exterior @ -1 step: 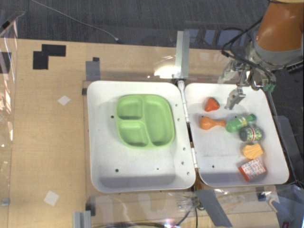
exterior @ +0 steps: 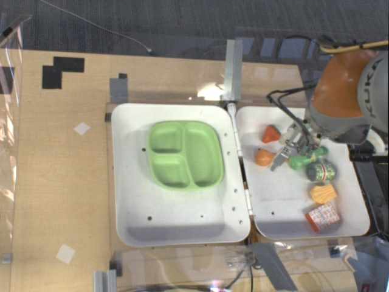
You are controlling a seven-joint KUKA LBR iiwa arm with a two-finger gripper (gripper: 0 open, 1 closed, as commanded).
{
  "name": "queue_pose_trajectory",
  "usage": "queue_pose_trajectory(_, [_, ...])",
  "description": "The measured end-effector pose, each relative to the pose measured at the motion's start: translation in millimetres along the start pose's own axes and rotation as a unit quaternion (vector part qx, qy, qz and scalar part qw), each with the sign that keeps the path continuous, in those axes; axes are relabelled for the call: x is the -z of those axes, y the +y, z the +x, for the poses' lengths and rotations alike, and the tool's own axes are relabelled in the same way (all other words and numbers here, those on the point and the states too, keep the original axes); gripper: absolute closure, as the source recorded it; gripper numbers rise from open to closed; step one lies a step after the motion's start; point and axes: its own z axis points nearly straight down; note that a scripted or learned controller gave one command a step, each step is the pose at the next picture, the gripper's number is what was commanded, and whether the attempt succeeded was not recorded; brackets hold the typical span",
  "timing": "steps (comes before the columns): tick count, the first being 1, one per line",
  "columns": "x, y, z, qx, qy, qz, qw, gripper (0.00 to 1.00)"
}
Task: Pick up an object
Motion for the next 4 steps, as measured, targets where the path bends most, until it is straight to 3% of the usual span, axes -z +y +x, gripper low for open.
queue_pose_trajectory(1, [-51.6, -10.8, 48.6, 0.028, -0.007, -0.003, 0.9996, 0.00])
queue_pose_trajectory(2, [-37.3, -7.8, 45.2, 0.030, -0.014, -0.006, 0.9994, 1.00])
queue_pose_trajectory(3, [45.3, 15.4, 67.7, -0.124, -0.003, -0.003, 0.9923, 1.00])
queue_pose_trajectory(4, [65.6, 87.8, 112.7, -0.270, 0.000, -0.001, 0.9629, 1.00])
